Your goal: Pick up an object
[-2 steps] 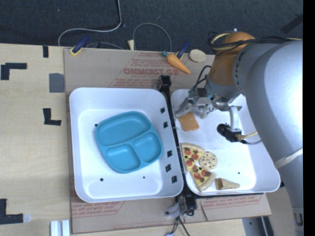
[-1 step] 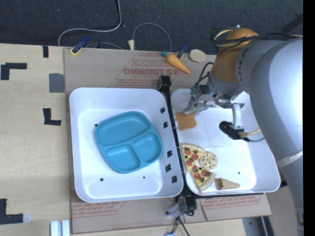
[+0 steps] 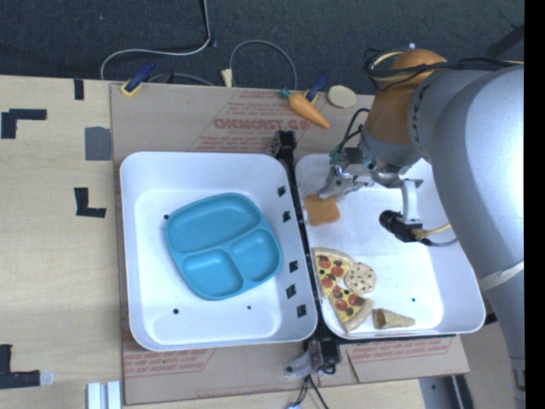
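Bench point(image 3: 51, 228): carries two white bins side by side.

Arm point(image 3: 477, 169): enters from the right and reaches over the right bin's far half.

Left bin point(image 3: 140, 186): holds a blue divided plate point(image 3: 223, 245), lying flat near the centre.

Right bin point(image 3: 443, 279): holds a pizza slice point(image 3: 341, 286) against its left wall toward the near edge, a small wedge point(image 3: 392, 319) near the near edge, and an orange-brown piece point(image 3: 322, 210) at the left wall, far half.

Gripper point(image 3: 334, 186): low, just above and touching or nearly touching the piece. Finger opening cannot be told, and nothing is seen held.

Off the bins: a carrot point(image 3: 306, 109) and a pale disc point(image 3: 341, 96) lie on the bench at its far edge.

Assessment: the piece is the likely target. It looks small, light, rigid and smooth, so may slip. Grasp across its narrow width, clear of the bin wall.
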Available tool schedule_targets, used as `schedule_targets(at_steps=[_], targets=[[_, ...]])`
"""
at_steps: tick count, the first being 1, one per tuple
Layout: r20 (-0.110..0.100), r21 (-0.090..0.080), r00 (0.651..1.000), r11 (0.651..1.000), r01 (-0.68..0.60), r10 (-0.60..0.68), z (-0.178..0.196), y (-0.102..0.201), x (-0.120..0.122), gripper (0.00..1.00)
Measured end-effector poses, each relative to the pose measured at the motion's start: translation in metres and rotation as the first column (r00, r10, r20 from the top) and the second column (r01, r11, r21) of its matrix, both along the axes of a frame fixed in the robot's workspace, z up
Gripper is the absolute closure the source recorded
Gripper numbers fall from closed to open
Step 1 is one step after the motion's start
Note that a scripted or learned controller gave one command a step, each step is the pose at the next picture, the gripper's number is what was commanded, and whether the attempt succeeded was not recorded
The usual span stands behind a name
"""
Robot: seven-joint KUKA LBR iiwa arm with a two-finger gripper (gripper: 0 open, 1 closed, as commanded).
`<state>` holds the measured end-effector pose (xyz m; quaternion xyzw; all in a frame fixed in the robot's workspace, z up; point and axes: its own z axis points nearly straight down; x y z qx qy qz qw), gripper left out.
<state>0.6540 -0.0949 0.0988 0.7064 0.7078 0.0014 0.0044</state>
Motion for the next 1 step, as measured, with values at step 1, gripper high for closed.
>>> schedule_targets(at_steps=[1], targets=[[0.002, 0.004, 1.000, 1.000, 0.004, -0.004, -0.0104, -0.0195, -0.0453, 0.00]])
